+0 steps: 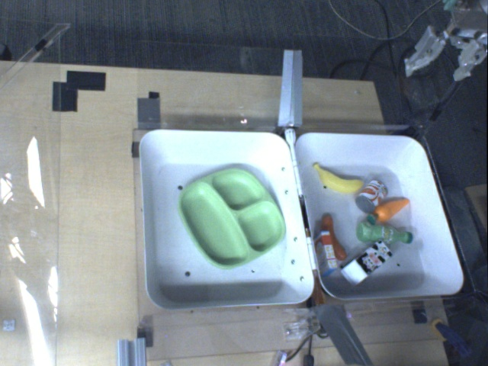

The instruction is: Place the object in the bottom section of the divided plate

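A green divided plate (231, 216) lies in the left white bin (164, 280), with one long section on its left side and two smaller ones on its right. The right bin (435, 280) holds a banana (338, 179), a small can (371, 192), a carrot (392, 209), a green bottle (385, 233), a red sauce bottle (329, 242) and a white-and-black carton (366, 261). My gripper (444, 56) hangs at the top right, beyond the far edge of the right bin, over the dark floor. Its fingers (422, 52) are spread apart with nothing between them.
A metal post (290, 90) rises behind the divider between the two bins. A cable (374, 21) loops over the dark floor at the back. The wooden bench (69, 227) stretches to the left, partly under a clear glossy sheet.
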Controlling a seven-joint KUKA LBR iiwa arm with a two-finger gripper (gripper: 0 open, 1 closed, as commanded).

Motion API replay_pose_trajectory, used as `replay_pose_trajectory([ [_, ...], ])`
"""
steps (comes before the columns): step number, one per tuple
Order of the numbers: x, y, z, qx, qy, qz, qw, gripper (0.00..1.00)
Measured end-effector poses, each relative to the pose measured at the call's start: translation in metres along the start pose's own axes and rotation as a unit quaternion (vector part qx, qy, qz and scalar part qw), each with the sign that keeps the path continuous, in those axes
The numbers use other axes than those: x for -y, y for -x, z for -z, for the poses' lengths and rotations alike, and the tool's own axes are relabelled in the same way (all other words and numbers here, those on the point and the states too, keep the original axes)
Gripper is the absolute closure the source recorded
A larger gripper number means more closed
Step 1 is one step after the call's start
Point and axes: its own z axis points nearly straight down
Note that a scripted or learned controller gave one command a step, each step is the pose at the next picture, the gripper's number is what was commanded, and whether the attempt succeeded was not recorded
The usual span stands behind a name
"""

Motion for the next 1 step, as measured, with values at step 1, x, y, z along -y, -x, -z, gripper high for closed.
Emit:
replay_pose_trajectory([
  [1,-0.0040,0.0655,-0.0005,0.000,0.000,-0.013,0.9999,0.00],
])
